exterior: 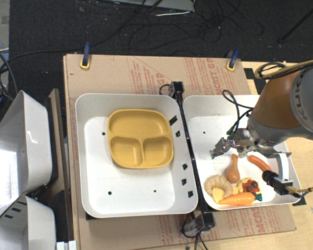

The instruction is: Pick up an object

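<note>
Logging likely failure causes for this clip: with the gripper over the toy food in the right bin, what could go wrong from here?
1. The drumstick, sausage, carrot and other toy foods crowd the right bin's near corner, so the gripper might nudge neighbours or catch two.
2. That pile lies near the bin's wall, which could block a descent.
3. A cable loops by the wrist and might snag.

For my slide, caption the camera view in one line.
KUKA arm's gripper hovers above toy foods, including a drumstick and carrot, in the right bin; a yellow divided plate sits in the left bin.
</note>
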{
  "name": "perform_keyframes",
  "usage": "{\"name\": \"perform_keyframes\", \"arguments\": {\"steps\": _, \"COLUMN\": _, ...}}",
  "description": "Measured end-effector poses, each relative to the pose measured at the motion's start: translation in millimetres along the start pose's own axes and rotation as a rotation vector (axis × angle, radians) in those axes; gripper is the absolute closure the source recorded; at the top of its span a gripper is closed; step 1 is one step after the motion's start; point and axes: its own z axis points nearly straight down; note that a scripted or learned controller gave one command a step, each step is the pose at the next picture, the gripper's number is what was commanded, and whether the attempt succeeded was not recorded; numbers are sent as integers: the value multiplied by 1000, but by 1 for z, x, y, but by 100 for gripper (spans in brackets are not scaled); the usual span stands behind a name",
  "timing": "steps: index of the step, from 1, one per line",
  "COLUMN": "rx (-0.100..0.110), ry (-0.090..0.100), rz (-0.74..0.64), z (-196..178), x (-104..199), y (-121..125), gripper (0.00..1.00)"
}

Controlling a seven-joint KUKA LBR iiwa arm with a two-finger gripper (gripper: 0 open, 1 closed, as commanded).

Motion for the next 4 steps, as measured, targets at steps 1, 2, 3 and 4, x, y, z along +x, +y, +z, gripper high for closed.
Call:
{"name": "perform_keyframes", "arguments": {"steps": 1, "rx": -17, "ry": -3, "rz": -2, "z": 31, "x": 0, "y": 5, "gripper": 0}}
{"name": "perform_keyframes", "arguments": {"steps": 2, "rx": -5, "ry": -1, "rz": 1, "z": 26, "x": 1, "y": 1, "gripper": 100}}
{"name": "perform_keyframes", "arguments": {"steps": 3, "rx": -9, "ry": -1, "rz": -5, "z": -30, "x": 5, "y": -7, "gripper": 100}}
{"name": "perform_keyframes", "arguments": {"steps": 4, "rx": -10, "ry": -2, "rz": -6, "z": -83, "x": 15, "y": -9, "gripper": 100}}
